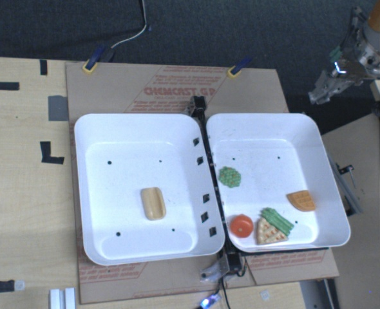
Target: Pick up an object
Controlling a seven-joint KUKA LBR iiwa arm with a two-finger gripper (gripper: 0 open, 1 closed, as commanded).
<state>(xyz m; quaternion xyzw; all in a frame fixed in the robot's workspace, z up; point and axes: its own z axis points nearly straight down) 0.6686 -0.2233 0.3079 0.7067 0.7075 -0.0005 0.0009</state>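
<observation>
Bread [153, 203] at seven o'clock looks light, stiff, easiest for me to pinch across its short sides; pincer [325, 90] at two o'clock, state unreadable.

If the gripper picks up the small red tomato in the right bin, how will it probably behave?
The red tomato looks round and smooth, so it may roll if nudged and could slip from the fingers. It lies close to the right bin's near wall and beside the waffle-like wedge, so a push would probably bump one of them.
</observation>
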